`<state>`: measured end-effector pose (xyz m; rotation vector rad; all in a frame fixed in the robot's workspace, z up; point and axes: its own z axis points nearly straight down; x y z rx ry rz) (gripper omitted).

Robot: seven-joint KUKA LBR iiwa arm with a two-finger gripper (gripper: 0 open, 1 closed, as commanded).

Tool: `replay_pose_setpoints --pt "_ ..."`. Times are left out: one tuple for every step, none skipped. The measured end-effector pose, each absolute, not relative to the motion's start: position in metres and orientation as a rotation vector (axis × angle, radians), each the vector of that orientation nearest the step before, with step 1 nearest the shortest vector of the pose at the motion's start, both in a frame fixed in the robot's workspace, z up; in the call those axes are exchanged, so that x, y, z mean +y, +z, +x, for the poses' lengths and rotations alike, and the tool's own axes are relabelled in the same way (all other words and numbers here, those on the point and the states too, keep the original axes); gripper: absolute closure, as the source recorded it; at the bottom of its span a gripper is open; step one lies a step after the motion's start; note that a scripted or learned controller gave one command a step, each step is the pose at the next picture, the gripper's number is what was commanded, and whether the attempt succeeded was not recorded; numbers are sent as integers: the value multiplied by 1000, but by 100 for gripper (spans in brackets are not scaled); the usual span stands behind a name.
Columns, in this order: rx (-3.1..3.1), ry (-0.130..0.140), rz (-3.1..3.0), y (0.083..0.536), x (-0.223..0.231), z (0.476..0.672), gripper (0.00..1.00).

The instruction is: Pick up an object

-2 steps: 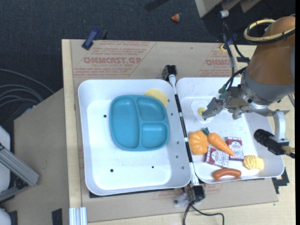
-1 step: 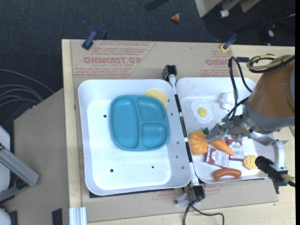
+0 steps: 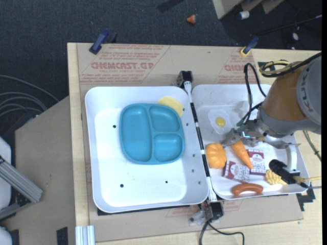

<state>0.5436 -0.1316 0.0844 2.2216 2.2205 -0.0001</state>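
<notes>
Bins point(image 3: 97, 152): two; left holds one blue tray point(image 3: 151, 133).

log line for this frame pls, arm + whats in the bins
arm: over right bin | gripper: above carrot, grasp unconfirmed | left bin: blue tray | right bin: orange, sausage

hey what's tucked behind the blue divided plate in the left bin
A pale yellow rounded object pokes out past the far right corner of the blue three-compartment plastic plate in the left white bin. Its near part is hidden by the plate, so its full shape is unclear.
</notes>
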Motion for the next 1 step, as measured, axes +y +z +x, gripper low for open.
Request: replay_pose_setpoints --pt "2219 1 2221 94 -131 544 100"
